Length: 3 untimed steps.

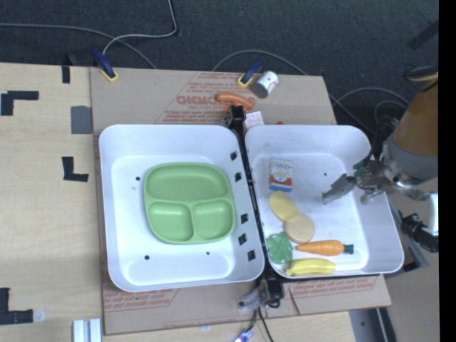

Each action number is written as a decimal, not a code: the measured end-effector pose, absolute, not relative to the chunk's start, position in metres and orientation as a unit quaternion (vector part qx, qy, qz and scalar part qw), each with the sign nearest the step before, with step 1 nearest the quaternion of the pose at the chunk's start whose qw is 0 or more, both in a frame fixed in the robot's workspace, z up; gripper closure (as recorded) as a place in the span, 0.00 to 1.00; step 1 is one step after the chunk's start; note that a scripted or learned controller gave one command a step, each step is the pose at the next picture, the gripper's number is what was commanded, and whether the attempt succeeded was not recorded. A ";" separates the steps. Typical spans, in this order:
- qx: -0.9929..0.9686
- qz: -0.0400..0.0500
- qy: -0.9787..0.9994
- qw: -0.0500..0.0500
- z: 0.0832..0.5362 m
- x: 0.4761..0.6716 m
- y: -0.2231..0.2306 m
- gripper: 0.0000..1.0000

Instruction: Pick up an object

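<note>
Nearest me a yellow plastic banana (311, 266) lies against the right bin's (370, 212) near wall. The gripper (336, 191) hovers above, fingers seemingly spread, holding nothing; approach stage, descent comes next.

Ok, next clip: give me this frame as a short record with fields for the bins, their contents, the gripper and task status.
left bin: green three-compartment plastic plate
right bin: small white carton with red and blue print, two pale round food toys, green leafy toy, orange toy carrot, yellow toy banana
gripper: over the right bin's right part, apart from the items
held object: none seen between the fingers
task status: no object picked up yet
</note>
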<state>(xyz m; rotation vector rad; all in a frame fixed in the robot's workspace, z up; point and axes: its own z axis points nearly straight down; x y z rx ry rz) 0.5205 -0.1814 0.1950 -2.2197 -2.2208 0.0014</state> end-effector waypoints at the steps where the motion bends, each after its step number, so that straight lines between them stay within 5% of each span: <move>1: -0.706 0.001 -0.708 0.002 0.128 0.504 -0.115 0.00; 3: -0.707 -0.001 -0.707 -0.003 0.086 0.497 -0.108 0.00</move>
